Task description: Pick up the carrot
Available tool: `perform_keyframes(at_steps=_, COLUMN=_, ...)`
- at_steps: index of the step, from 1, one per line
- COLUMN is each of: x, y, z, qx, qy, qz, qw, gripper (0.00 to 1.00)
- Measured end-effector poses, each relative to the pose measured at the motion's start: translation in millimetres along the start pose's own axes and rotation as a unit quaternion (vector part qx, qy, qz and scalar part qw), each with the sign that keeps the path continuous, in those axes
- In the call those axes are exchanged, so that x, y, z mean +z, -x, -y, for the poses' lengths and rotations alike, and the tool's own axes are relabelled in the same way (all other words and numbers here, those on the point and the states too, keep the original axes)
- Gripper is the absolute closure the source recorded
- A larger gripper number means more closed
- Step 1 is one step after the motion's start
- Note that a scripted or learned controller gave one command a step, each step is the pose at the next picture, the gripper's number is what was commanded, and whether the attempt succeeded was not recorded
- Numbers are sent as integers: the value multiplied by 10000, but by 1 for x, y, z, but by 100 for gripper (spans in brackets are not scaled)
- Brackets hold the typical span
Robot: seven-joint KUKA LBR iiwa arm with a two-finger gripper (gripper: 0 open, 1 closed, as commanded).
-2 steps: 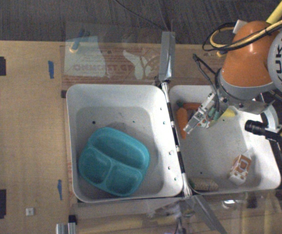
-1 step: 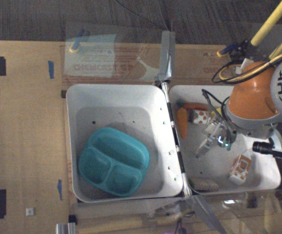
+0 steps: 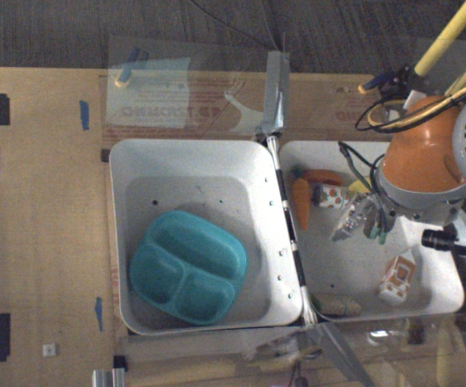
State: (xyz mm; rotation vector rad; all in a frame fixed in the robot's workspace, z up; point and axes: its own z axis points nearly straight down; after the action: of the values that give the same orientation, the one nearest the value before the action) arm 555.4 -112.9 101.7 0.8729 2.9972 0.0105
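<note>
Because the left bin (image 3: 120, 216) carries a teal divided plate (image 3: 187, 266) and no carrot, the move turns on the right bin (image 3: 451, 297). There the carrot (image 3: 300, 202) lies against the left wall, just beside the divider, its long axis running roughly top to bottom in the view, a small carton (image 3: 328, 193) near its upper end. The gripper (image 3: 364, 220) hangs to the carrot's right, apart from it, over the bin floor. Its fingers (image 3: 347, 226) look slightly spread and pinch nothing. A white box (image 3: 397, 279) lies lower right.
</note>
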Motion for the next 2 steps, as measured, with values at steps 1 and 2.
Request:
perform_keyframes(at_steps=1, x=-71, y=15, z=93, qx=-237, qy=-50, qz=-57, qw=9997, gripper=100)
perform_keyframes(at_steps=2, x=-67, y=-46, z=65, qx=-714, qy=-46, qz=-85, qw=9974, gripper=100)
